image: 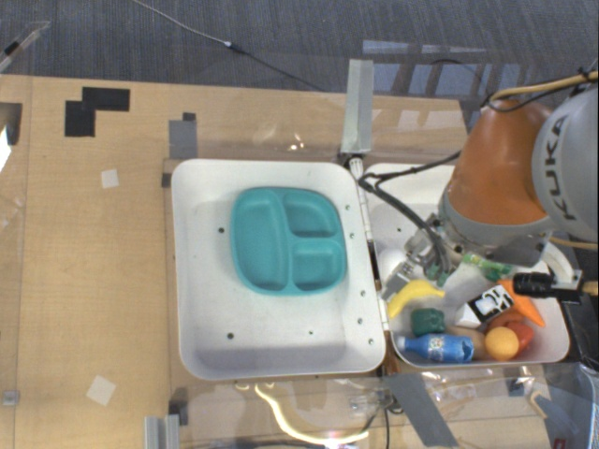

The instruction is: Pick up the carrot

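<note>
The carrot (530, 310) is an orange wedge with a green leafy end (487, 267). It lies in the right bin (412, 190) near that bin's right wall and is partly covered by the arm's hardware. My gripper (423, 258) hangs low over the middle of the right bin, left of the carrot and just above a yellow banana (415, 296). Nothing can be seen held in it. The grey and orange wrist (505, 171) hides the back of the bin.
Along the right bin's front edge lie a dark green lump (429, 321), a blue bottle (438, 348), an orange ball (503, 343) and a red piece (517, 325). The left bin (201, 325) holds a teal divided plate (287, 239).
</note>
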`<state>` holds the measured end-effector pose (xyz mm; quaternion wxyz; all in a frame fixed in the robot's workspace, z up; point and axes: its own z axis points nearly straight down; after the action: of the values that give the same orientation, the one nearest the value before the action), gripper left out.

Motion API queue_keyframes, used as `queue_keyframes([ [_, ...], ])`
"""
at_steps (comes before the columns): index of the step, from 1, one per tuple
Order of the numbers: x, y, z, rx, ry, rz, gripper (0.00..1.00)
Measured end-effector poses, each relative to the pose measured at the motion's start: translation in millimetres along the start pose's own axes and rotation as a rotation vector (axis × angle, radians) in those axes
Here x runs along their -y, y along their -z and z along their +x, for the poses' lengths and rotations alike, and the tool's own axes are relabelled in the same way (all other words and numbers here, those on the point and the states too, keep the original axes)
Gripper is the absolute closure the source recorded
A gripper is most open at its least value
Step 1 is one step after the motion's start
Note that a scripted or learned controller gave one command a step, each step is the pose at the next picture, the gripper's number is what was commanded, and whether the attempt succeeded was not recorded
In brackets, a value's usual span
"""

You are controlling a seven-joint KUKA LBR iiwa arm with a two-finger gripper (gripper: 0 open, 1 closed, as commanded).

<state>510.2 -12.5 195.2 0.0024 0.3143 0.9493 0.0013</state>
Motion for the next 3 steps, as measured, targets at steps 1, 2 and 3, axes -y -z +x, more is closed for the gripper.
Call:
queue_keyframes([
  [1,-2,12,-2,0.008,0.007,-0.005,1.00],
  [2,6,128,-56,0.011,-0.048,-0.006,1.00],
  [3,6,125,-55,0.006,-0.046,-0.002,0.00],
])
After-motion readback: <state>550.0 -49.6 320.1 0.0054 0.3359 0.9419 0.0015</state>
